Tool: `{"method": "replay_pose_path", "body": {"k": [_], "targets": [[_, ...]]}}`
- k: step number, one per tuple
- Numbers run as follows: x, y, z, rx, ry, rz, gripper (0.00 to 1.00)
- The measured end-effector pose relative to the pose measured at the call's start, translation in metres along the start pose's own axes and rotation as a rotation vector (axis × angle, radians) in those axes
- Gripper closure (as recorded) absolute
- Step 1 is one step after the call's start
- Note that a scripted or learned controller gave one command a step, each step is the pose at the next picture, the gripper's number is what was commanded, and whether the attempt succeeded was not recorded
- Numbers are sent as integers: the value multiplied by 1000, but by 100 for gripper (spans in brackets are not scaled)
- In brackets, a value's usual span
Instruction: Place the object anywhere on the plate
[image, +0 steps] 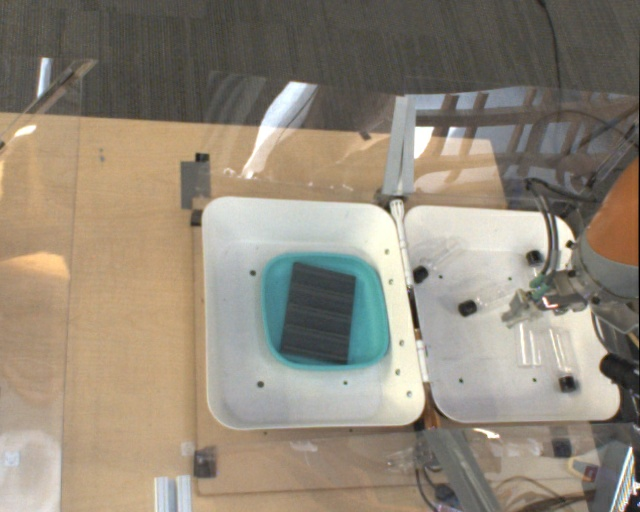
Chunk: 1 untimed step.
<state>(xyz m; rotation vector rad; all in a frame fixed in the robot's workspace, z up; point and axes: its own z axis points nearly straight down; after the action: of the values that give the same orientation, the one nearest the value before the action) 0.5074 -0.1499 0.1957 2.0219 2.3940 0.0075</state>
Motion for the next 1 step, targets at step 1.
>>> {"method": "replay_pose_path", "body": {"k": [1], "targets": [[34, 107, 25, 1, 1, -181, 100]]}}
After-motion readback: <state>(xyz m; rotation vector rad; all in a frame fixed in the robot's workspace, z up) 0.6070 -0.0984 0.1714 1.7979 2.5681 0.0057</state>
